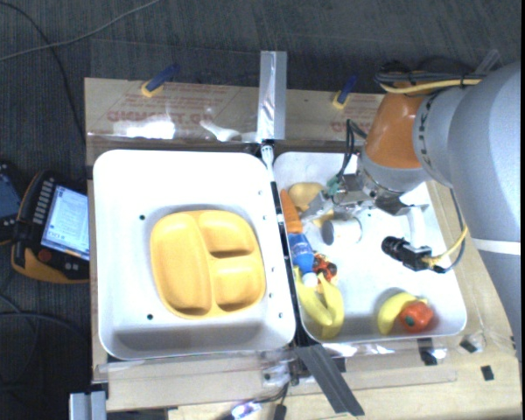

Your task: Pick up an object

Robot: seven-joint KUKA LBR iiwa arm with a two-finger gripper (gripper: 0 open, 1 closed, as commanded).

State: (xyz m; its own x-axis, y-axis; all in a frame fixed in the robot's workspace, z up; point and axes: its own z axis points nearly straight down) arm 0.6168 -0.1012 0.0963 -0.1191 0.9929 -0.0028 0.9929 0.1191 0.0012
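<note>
Bananas (322,309) and a red-and-yellow fruit (406,313) lie nearest in the right bin (451,274), unlifted. Farther back, the gripper (341,221) hangs low over toys; its grip cannot be told, so picking remains undone.

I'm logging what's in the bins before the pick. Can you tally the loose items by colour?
Yellow: 3, the divided tray, a banana, a lemon-like fruit
Orange: 1, a stick
Blue: 1, a bottle
Red: 1, a tomato-like fruit
Tan: 1, a rounded item
Total: 7
</note>
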